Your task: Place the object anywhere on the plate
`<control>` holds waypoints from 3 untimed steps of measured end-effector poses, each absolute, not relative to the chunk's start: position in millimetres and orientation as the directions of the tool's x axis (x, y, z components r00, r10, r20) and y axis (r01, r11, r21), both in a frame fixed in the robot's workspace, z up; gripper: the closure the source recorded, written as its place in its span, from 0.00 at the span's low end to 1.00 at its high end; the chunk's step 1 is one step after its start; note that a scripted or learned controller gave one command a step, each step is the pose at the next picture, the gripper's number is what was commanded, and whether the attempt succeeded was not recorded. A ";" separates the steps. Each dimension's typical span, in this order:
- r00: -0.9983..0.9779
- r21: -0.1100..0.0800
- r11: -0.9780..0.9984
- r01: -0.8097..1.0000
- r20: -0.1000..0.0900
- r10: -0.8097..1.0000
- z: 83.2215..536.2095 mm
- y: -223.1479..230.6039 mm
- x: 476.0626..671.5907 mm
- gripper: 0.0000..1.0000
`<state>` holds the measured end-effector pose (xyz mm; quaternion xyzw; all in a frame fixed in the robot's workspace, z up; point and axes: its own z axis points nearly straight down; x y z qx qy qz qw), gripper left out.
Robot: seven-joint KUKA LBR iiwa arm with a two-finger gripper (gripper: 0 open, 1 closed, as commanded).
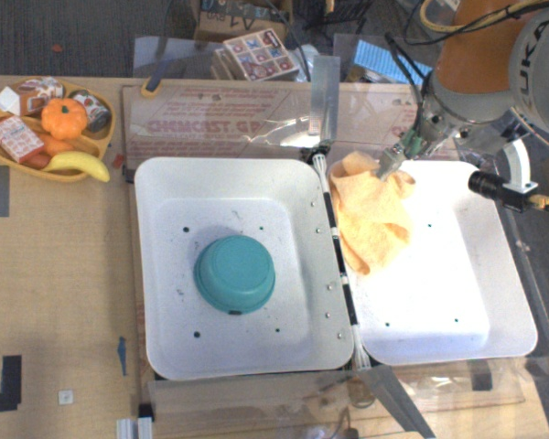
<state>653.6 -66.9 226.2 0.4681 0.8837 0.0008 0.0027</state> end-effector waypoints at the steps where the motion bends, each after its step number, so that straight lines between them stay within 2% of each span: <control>1: -0.839 0.002 0.839 0.544 -0.003 0.544 229.3 -36.5 612.6 1.00; 2: -0.985 0.002 0.985 0.175 -0.003 0.175 230.7 -6.9 576.0 1.00; 3: -1.000 0.001 1.000 0.003 -0.003 0.003 224.0 24.5 543.1 1.00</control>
